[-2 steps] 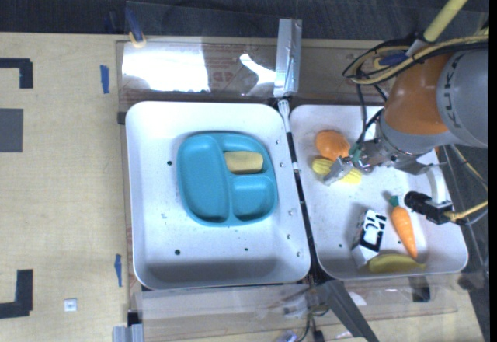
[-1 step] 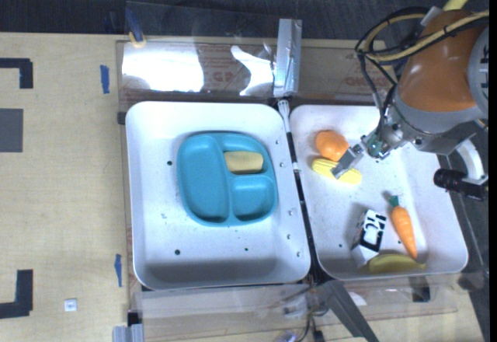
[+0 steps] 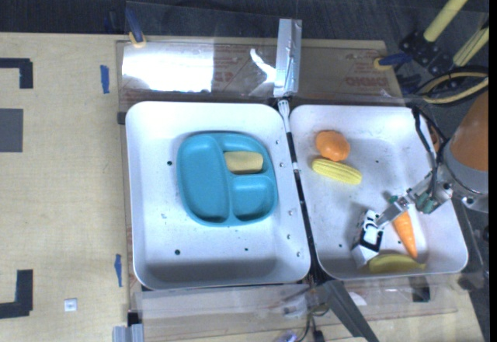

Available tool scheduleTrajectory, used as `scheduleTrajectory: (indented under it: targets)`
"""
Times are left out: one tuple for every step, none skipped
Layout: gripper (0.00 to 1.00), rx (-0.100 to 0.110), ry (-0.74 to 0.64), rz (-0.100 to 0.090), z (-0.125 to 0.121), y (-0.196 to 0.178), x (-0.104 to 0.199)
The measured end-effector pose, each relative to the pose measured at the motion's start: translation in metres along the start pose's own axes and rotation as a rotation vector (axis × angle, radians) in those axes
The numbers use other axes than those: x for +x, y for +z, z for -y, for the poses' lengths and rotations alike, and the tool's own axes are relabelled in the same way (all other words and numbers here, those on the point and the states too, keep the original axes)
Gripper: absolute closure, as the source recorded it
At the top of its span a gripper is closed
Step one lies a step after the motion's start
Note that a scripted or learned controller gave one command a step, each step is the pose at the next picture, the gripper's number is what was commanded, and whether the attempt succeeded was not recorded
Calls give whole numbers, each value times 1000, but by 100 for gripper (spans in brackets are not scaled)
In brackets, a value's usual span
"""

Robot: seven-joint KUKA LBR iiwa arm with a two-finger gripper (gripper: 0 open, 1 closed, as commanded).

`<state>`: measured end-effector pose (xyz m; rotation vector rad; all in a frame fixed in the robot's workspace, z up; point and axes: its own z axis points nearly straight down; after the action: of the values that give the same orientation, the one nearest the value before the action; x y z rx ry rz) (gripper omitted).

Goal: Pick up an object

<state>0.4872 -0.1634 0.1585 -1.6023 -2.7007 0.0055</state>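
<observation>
Gripper (image 3: 400, 207) hangs low in the right bin (image 3: 365, 119) beside the carrot (image 3: 407, 233), finger state hard to tell; a clean grab probably needs centring over the carrot, clear of the black-and-white object (image 3: 370, 235).

right bin (image 3: 435, 266): near corner crowded, carrot (image 3: 406, 233), banana (image 3: 392, 262) | far-left floor open

Arm over right bin, gripper (image 3: 398, 205) low beside the carrot (image 3: 406, 233).
Left bin (image 3: 147, 177): blue divided tray (image 3: 210, 177) with yellow block (image 3: 244, 162). Right bin (image 3: 373, 130): orange (image 3: 333, 145), corn cob (image 3: 336, 171), black-and-white item (image 3: 368, 235), yellow-green piece (image 3: 392, 262) by near wall.
</observation>
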Motion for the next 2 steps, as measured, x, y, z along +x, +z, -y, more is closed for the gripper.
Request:
scheduleTrajectory:
  targets:
    - [100, -9, -7, 3, -5, -11, 2]
    - [100, -10, 181, 1, -92, -96, 54]
